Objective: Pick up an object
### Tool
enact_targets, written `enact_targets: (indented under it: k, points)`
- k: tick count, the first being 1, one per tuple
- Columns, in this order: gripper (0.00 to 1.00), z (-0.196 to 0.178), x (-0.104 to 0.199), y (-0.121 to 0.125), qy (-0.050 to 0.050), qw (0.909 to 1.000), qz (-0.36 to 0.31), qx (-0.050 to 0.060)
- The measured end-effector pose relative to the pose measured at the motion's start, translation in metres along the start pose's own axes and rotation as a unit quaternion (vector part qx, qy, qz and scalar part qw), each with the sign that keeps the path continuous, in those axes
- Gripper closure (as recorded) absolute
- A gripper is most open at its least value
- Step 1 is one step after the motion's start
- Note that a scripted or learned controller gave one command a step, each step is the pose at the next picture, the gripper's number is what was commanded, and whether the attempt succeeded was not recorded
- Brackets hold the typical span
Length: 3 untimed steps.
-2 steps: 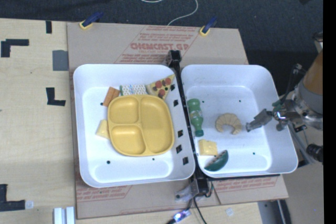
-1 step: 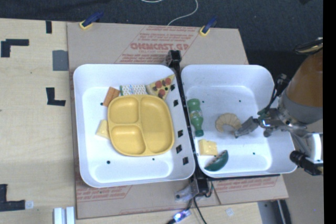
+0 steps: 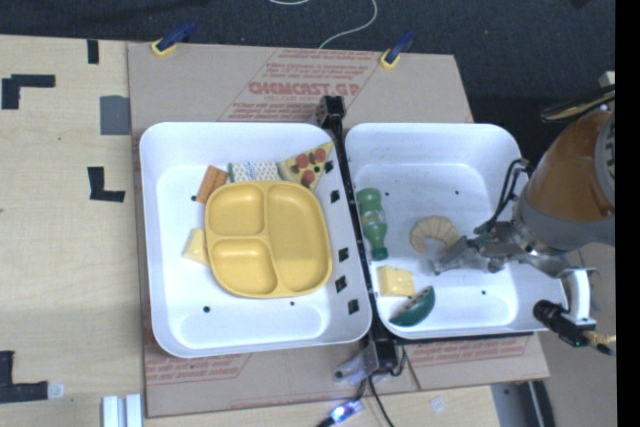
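While the grey arm with the orange band is reaching in from the right, nothing is lifted yet, as far as I can judge. Its claw is sitting low inside the right shallow white bin, dark fingers pointing left, and I cannot tell whether they are spread or closed (they are blurring into one dark shape from where I am standing). No object is showing between them.

Everything that could be picked is lying on the bin floor. A tan, curled croissant-shaped toy is resting just beside the claw tip, perhaps touching it; that looks to me like the likeliest target. A green plastic bottle is lying along the bin's left wall, a pale yellow wedge like a piece of cheese is sitting below it, and a dark teal curved piece is lying just beside that wedge near the front wall.

Over in the left white bin, a yellow divided plastic plate is taking up the middle, with small flat pieces tucked round its top and left edges.

So the approach seems done; the grasp and the lift are both remaining.
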<state>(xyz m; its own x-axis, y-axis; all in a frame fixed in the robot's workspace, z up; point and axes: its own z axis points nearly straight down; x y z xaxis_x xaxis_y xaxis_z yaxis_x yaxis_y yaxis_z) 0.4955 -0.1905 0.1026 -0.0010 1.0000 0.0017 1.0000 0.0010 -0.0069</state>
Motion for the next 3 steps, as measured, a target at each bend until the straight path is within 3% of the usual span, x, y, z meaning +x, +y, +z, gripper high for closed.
enact_targets:
  k: [1, 2, 3]
  points:
    - [0.0, 0.019, 0.0, 0.0, -0.001, 1.0, 0.0, -0.003]
    - [1.0, 0.007, 0.0, 0.001, -0.002, 1.0, 0.0, -0.004]
    - [1.0, -0.04, -0.007, 0.006, -0.001, 1.0, 0.0, -0.005]
